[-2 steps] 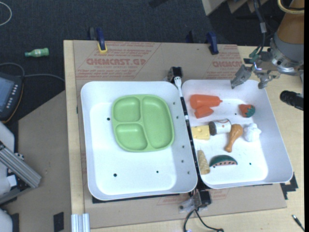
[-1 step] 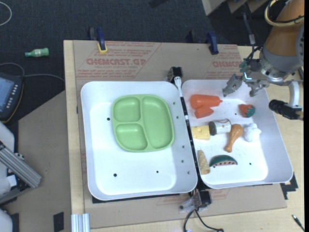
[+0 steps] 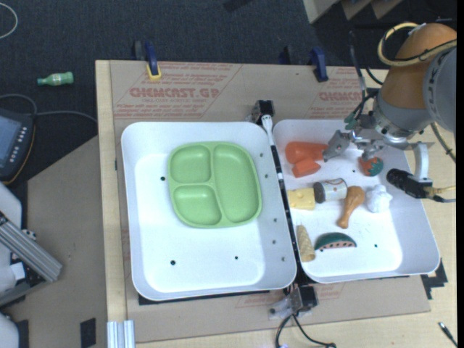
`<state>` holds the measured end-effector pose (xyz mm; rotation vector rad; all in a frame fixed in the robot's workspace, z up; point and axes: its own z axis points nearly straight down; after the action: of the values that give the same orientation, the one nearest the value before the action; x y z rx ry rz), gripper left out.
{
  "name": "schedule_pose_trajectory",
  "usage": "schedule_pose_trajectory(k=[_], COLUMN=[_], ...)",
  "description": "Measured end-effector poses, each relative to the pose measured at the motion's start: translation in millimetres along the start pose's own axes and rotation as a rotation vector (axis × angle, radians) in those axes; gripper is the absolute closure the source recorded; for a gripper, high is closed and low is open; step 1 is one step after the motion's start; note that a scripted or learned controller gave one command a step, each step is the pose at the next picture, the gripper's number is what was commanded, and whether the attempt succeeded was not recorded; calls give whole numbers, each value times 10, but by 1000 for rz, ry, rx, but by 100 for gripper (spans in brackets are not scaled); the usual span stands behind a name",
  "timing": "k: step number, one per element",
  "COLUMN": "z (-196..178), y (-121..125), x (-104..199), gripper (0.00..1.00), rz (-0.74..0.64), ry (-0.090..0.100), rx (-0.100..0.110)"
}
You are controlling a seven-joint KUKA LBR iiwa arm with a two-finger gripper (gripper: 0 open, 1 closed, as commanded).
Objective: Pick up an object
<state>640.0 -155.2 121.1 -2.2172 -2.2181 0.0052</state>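
Red printed lettering reading "CHEMCAST G P" stands on the brown paper-faced sheet covering the worktop (image 3: pixel 196 85), at about 11 o'clock of the frame, above the left white bin. A second red print of the same pattern, at about 1 o'clock, is partly covered and legible only as "CHEMC". No other text can be read.

Crowded right bin (image 3: pixel 413 256); open floor around green tray (image 3: pixel 215 184).

A small green bottle (image 3: pixel 56 79) lies on the dark floor (image 3: pixel 181 20), left of the bench (image 3: pixel 217 85); blue clamps (image 3: pixel 152 55) grip its far edge.
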Motion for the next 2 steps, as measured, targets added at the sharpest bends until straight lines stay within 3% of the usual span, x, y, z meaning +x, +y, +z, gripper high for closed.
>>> schedule_pose_trajectory(k=[1,2], z=[391,249], y=[-6,13], x=[11,9], gripper=[0,100], rz=[-1,0], ry=[0,-2], rx=[0,-8])
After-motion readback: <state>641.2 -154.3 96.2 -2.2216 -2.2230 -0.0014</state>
